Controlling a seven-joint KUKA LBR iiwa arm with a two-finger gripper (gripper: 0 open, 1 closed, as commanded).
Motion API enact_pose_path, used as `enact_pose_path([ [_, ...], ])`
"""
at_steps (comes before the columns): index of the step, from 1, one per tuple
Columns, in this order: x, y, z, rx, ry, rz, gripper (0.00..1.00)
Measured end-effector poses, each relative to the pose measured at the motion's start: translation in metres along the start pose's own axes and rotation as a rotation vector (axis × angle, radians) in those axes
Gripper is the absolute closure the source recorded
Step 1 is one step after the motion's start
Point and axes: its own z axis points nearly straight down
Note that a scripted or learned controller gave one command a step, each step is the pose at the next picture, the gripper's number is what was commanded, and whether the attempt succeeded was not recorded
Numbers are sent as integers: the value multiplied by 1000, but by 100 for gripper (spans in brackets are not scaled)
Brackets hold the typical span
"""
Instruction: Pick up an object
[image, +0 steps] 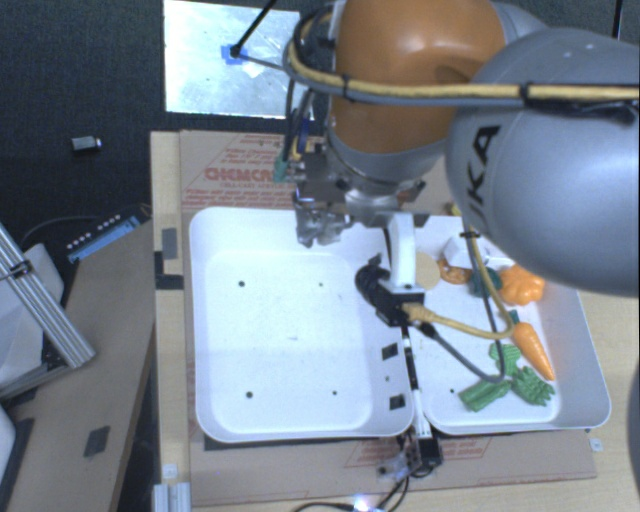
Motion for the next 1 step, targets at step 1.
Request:
enact_pose_path([
  [1, -5, 70, -14, 3, -5, 12, 100],
])
